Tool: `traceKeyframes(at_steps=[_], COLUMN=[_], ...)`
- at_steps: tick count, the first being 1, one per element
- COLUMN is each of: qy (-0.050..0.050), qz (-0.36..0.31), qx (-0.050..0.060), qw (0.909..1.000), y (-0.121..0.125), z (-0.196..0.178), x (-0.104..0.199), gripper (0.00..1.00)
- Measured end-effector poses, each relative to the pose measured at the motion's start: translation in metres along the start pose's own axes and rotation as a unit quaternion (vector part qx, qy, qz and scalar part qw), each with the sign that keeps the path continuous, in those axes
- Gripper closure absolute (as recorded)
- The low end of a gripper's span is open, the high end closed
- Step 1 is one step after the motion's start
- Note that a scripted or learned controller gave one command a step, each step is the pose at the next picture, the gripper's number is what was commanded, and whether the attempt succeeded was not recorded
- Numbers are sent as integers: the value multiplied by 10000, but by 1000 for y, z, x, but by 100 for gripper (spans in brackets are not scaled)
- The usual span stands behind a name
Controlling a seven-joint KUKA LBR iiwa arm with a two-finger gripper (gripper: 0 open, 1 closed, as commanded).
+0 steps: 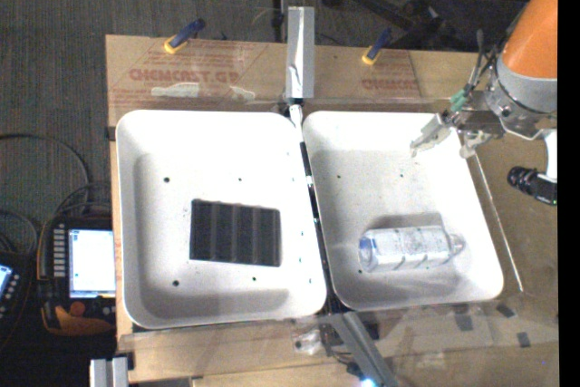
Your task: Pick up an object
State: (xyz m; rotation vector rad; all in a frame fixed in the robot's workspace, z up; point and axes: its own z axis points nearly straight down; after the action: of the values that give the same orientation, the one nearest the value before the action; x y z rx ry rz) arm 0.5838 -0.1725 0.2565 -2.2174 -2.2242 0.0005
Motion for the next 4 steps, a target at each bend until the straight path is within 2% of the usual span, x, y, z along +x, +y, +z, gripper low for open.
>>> traceKeyframes(at_steps=[1,2,3,4], qy=[-4,-3,3,-25], qz=[-724,-911,-1123,-1359], qx=[-2,-7,-2,-87], qw=[9974,9958,9937,9907], y=[-76,-99,-59,-94], z=[25,57,95,165], x=[-12,-5,55,70], gripper=[0,0,0,0])
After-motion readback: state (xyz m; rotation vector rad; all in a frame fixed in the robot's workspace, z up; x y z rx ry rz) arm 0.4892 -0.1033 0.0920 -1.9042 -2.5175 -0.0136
